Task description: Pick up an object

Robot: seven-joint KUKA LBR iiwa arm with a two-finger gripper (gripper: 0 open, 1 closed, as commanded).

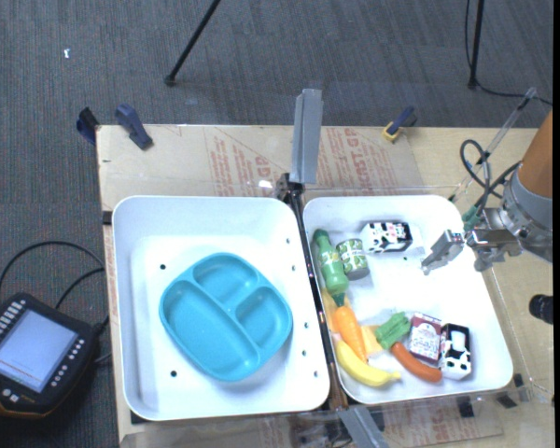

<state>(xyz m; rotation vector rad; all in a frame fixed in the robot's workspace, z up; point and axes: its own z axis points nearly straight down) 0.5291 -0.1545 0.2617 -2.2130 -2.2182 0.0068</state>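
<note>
Camera view: the pincer, spread and empty above the right bin, should be centred over the black-and-white carton before being lowered.

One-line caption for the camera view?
Gripper hovers over right bin of toy food; blue tray in left bin.

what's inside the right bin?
Right bin holds toy food: a green bottle, a green can, two cow-print cartons, a carrot, a banana. They overlap; whatever lies beneath is covered.
</note>
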